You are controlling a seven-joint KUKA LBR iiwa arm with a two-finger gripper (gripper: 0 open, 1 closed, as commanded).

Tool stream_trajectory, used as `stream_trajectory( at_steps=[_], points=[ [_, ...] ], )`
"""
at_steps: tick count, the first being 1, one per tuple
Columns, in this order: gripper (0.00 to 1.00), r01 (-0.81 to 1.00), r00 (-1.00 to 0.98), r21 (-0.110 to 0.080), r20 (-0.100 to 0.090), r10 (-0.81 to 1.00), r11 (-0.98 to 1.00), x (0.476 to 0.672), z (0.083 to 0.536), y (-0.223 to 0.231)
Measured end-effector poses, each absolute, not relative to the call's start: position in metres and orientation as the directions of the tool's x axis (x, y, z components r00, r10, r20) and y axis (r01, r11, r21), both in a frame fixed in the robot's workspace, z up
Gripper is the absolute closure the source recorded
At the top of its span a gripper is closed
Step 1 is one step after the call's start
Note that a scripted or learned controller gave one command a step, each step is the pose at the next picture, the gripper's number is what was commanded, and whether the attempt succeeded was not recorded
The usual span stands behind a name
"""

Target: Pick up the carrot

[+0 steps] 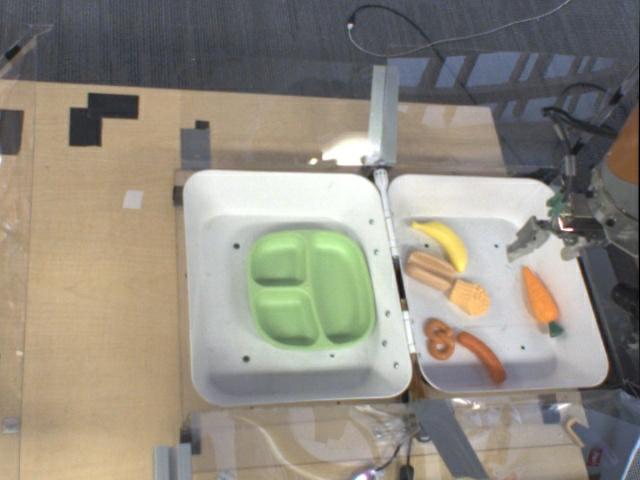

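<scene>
The hand (545, 233) hangs over the upper right part of the right bin (500, 190), with its fingers spread wide and nothing between them. The carrot (540, 298) lies just below the hand on the bin floor, orange body running lengthwise, green end farthest from the hand, clear of the other food.

To take it well, the hand should probably shift toward the carrot's thick middle, turn so the fingers straddle its narrow width, and descend fully before closing; the bin's near wall beside the carrot leaves little room.

To the hand's left in the same bin lie a banana (443, 242), a waffle-like snack (448, 283), a pretzel (438, 337) and a sausage (482, 356). Further left, the left bin (210, 368) holds a green divided plate (310, 288), its compartments bare.
</scene>
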State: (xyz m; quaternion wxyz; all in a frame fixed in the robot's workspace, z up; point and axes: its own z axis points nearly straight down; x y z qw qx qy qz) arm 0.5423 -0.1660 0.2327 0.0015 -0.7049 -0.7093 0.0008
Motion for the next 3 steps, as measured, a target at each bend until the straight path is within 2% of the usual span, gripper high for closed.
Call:
stream_trajectory(
  at_steps=[1, 2, 3],
  points=[
    [0.0, 0.996, 0.087, 0.001, 0.0, 0.996, -0.087, 0.528, 0.103, -0.2],
    [1.0, 0.996, 0.088, -0.003, 0.002, 0.996, -0.088, 0.528, 0.11, -0.2],
    [1.0, 0.988, 0.153, -0.001, 0.0, 0.988, -0.153, 0.562, 0.211, -0.156]
  ],
)
